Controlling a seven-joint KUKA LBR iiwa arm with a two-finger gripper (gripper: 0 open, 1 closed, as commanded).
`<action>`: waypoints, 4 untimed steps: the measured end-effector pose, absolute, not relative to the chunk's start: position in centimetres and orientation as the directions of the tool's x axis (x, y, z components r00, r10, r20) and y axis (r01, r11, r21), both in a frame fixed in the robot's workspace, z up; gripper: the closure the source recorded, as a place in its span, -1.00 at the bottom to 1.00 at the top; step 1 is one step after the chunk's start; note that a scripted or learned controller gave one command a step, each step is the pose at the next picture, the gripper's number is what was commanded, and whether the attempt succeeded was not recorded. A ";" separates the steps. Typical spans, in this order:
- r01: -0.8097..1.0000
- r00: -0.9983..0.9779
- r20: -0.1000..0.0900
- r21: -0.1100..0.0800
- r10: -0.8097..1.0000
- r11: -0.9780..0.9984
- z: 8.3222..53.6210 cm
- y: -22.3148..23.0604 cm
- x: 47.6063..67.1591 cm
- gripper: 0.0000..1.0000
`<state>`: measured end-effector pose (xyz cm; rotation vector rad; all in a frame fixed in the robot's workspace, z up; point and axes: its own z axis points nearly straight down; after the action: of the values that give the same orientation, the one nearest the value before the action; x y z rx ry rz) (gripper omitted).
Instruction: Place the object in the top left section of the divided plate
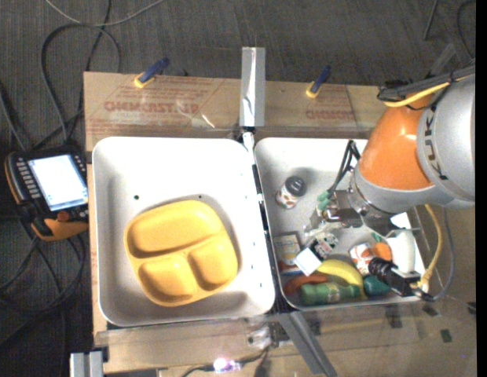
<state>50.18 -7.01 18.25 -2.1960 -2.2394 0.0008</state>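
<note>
Presently hovering, gripper (326,225) low over the right bin's (306,155) clutter, finger state impossible to tell, yellow divided plate (181,250) well apart to the view's left.

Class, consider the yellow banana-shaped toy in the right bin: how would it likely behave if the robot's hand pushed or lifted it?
The yellow banana-shaped toy looks smooth and glossy, so it may slip under pressure. Its curved, rounded body could rock or swivel if pushed at one end. It lies tight against a green bottle-shaped toy and other clutter, so nudging it would probably shift those too.
</note>
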 end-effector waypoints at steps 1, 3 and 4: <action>0.988 -0.156 -0.004 -0.002 0.988 0.156 30.0 -13.8 48.4 1.00; 1.000 0.007 -0.004 0.001 1.000 -0.007 38.9 -14.9 48.4 1.00; 0.985 0.175 0.000 -0.005 0.985 -0.175 26.3 -7.8 48.3 1.00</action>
<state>48.32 -7.77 26.29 -2.4048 -2.0158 0.0058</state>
